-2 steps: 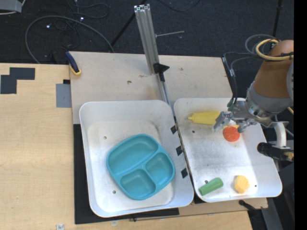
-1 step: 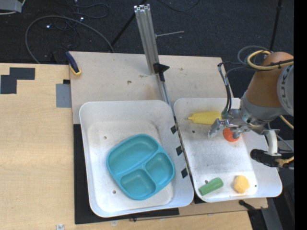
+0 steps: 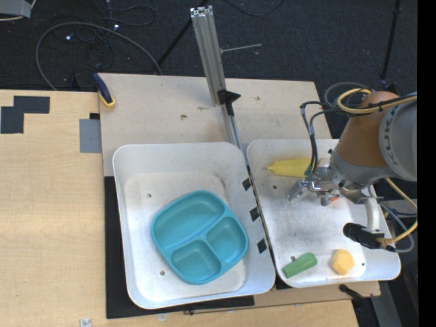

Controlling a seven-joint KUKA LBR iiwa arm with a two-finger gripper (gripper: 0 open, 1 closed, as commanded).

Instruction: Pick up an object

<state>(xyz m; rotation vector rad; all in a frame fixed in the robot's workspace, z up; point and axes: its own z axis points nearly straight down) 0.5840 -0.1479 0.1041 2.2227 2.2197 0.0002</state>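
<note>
The right white bin (image 3: 300, 240) holds three objects. A yellow banana-like piece (image 3: 288, 167) lies near its far edge. A green cylinder (image 3: 299, 265) rests near the front edge, and a small yellow-orange lump (image 3: 343, 261) sits to its right. My gripper (image 3: 308, 188) is low over the bin's upper middle, just below and right of the yellow piece. Nothing is visibly held in it. The grey arm with its orange band (image 3: 364, 138) reaches in from the right.
The left white bin (image 3: 136, 176) holds a blue divided plate (image 3: 199, 236). A slanted metal post (image 3: 212, 53) rises behind the bins. Cables and a black hose end (image 3: 364, 235) hang beside the arm over the right bin's right side.
</note>
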